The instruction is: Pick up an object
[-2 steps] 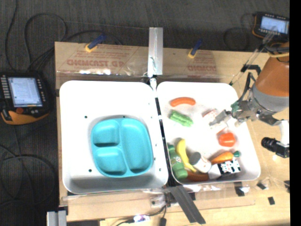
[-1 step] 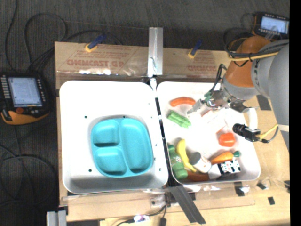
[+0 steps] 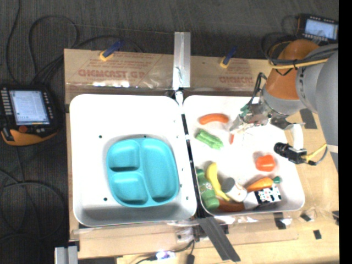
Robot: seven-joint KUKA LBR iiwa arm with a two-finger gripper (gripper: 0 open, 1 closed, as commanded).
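The arm (image 3: 308,76) comes in from the right of the camera view, its orange band sitting above the wrist, and the gripper (image 3: 246,121) hangs over the far part of the right bin (image 3: 242,100), close to that bin's back wall. Whether the fingers are open or closed cannot be told from this slanted view; nothing can be seen held between them.

Just beside the gripper, toward the bin's left edge, lies an orange sausage-shaped piece (image 3: 213,118), and a little nearer the front a green ridged vegetable (image 3: 209,139) rests at a tilt. A small red piece (image 3: 231,138) lies between the green vegetable and the gripper. Toward the right edge sits a red-orange tomato-like object (image 3: 265,161).

The front of the right bin is crowded. A yellow banana (image 3: 213,179) curves over a green can (image 3: 207,188) at the front left corner. Beside them lies a grey-and-white object (image 3: 233,190), then a carrot (image 3: 260,182) with a green tip, and a black-and-white patterned box (image 3: 268,195) at the front right corner. These items touch or overlap one another.

In the left bin (image 3: 88,147), a turquoise divided tray (image 3: 143,170) lies near the middle, its three compartments showing.
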